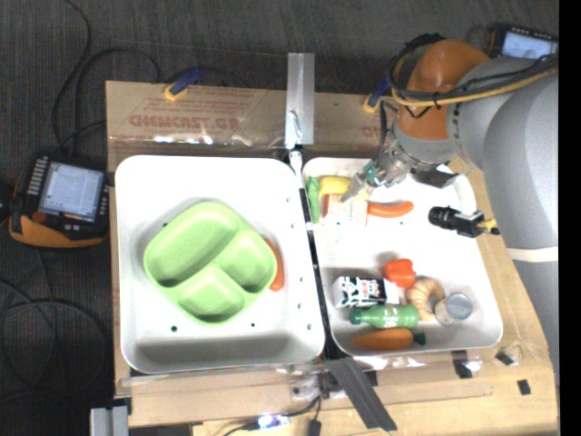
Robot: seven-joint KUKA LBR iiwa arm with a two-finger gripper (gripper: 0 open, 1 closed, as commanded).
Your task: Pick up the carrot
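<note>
Gripper (pixel 368 182) hangs over the top of the right bin (pixel 483 271), near a yellow toy (pixel 334 187). I cannot tell its state. The carrot (pixel 388 339) lies at the bin's bottom edge, beside a green bottle (pixel 386 316).

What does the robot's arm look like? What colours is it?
The big smooth grey robot arm has a rounded orange band above its wrist. Black and yellow cables loop around that band. At the end sits a small silvery metal tool.
</note>
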